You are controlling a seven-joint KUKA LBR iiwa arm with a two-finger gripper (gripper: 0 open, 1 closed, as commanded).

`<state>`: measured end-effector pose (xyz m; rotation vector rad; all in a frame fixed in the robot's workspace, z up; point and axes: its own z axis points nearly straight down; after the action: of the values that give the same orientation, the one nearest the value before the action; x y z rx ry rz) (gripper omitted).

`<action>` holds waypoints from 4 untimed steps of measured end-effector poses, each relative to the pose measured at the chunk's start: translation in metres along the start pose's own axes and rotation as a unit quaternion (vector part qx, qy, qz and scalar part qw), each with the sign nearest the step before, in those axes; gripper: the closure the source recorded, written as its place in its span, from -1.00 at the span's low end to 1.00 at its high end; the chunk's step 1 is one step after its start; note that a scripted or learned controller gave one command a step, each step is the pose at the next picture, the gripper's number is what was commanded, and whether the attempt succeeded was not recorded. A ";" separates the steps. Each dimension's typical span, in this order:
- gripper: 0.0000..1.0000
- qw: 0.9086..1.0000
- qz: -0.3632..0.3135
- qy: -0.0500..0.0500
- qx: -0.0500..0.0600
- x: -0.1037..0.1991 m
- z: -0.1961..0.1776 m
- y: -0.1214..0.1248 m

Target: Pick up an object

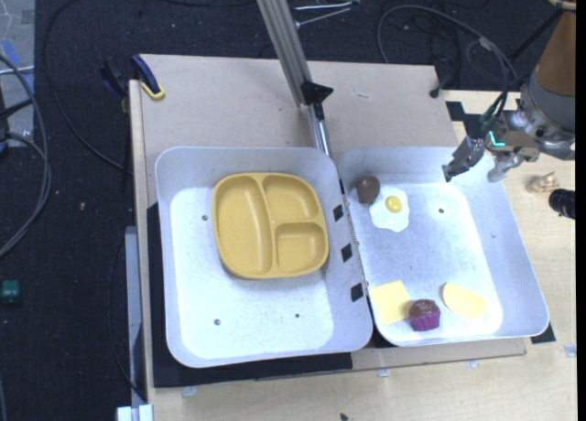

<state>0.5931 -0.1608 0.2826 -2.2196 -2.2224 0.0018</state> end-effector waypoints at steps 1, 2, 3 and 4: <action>-1.00 1.000 0.000 0.000 -0.001 0.000 -0.001 0.000; -1.00 1.000 0.001 0.000 0.002 0.000 0.064 0.001; -1.00 1.000 -0.001 0.000 0.001 0.007 0.113 0.008; -1.00 1.000 0.001 0.000 0.001 0.006 0.157 0.005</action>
<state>0.5977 -0.1547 0.1261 -2.2204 -2.2191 0.0036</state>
